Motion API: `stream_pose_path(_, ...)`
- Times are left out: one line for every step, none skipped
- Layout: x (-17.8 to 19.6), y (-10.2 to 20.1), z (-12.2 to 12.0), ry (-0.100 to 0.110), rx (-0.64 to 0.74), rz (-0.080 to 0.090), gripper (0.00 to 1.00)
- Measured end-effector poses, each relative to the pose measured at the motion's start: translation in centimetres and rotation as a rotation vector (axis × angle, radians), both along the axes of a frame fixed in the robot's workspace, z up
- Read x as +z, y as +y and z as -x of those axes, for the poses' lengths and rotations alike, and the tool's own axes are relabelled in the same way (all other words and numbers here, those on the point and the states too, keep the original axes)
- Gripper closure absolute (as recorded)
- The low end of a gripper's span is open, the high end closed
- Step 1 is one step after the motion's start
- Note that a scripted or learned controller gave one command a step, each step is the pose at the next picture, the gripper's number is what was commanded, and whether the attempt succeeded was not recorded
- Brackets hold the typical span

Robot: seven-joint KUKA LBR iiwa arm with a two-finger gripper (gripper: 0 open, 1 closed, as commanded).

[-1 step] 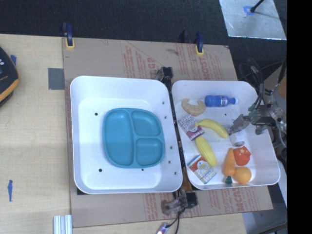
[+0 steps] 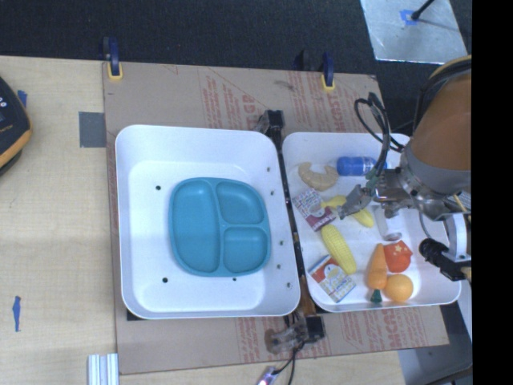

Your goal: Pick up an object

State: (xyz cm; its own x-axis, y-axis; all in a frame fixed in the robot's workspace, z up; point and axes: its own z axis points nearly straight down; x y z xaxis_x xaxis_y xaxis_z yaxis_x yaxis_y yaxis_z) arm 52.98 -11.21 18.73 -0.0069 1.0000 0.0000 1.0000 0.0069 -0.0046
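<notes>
Divided plate [image 2: 220,225] in left bin [image 2: 136,151]; corn [image 2: 338,248] in right bin [image 2: 300,147].

the right bin [image 2: 314,146] holds a jumble of toy food: a blue bottle [image 2: 353,165] lies on its side near the bin's far wall with a tan croissant-shaped piece [image 2: 316,176] just beside it. a yellow corn cob [image 2: 338,249] lies slantwise at the bin's middle, between two small red-and-white packets [image 2: 308,203] [image 2: 331,277]. an orange carrot [image 2: 376,268], a red tomato-like piece [image 2: 397,255] and an orange ball [image 2: 399,287] cluster by the bin's near right corner.
</notes>
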Motion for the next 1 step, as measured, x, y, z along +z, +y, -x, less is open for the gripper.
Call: stream_pose_path(-9.05, 2.04, 3.44, 0.001, -0.002, 0.0, 0.0)
